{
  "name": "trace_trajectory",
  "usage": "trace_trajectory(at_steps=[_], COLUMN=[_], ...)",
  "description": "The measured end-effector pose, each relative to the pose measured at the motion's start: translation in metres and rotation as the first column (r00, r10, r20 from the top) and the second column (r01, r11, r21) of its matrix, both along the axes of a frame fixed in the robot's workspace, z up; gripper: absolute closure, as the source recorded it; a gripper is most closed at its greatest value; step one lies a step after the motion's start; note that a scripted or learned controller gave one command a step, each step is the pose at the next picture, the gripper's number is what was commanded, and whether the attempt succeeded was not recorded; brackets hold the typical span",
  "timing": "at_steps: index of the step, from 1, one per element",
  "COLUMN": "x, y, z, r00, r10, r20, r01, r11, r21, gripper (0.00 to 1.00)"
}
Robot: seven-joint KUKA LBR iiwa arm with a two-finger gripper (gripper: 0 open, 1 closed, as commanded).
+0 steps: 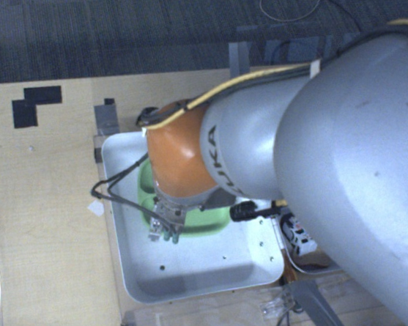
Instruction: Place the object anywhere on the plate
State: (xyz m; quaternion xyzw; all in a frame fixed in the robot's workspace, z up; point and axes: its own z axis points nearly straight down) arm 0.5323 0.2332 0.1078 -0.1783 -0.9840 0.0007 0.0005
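The grey arm [321,151] reached in from the right and covered much of the view, its orange band [177,158] sitting above the left white bin [203,277]. Below the band the gripper [165,233] hung low over the bin, right at the near edge of a green plate [204,225] — most of that plate was hidden under the wrist, with only a curved strip showing on the left side and a wider patch beside the gripper. The fingers were too small and blurred to read, so I cannot tell whether they stood wide, narrow or closed on anything, and the object to be placed could not be made out between them or on the visible part of the plate. A black cable [115,188] looped out from the wrist over the bin's left wall. A yellow hose [253,80] ran along the top of the arm. The second bin [304,253] peeked out under the arm (something dark and white lay in it, unclear what). The pale wooden desk [43,237] carried black markers [34,104] near its far edge.
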Motion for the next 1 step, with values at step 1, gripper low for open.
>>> trace_trajectory(at_steps=[1], x=[-0.0447], y=[0.0016], z=[0.0775], r00=[0.989], r10=[0.150], r20=[0.006], r01=[-0.150], r11=[0.989], r21=[0.003], gripper=[1.00])
